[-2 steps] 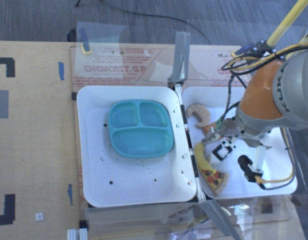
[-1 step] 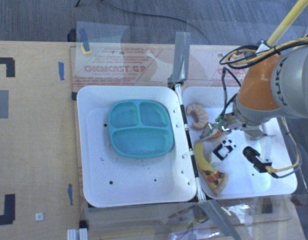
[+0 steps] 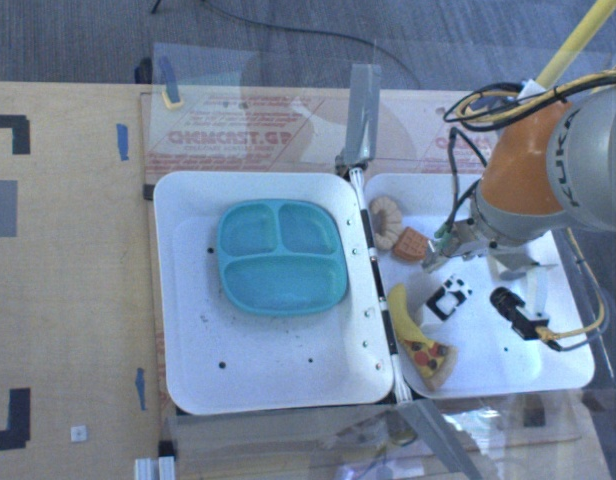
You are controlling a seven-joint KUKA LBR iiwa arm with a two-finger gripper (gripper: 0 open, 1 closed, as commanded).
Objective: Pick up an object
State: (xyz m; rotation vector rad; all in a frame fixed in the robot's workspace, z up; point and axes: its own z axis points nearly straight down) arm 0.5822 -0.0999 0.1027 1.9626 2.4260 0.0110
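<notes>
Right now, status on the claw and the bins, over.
Claw down in right bin, over the black-and-white object. Nothing seen between fingers. Banana, pizza slice, pastry lie close by. Teal plate in left bin.

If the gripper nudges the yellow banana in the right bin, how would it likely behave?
The banana is curved and lies flat, so it would probably pivot or slide rather than roll. It looks like smooth toy plastic, likely light and slippery. It lies close to the pizza slice, which may shift too.

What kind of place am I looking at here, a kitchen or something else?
Probably a robot test lab, not a kitchen: a robot arm reaches over two white bins, with toy food like a banana and pizza slice, and tape marks on the bench.
</notes>
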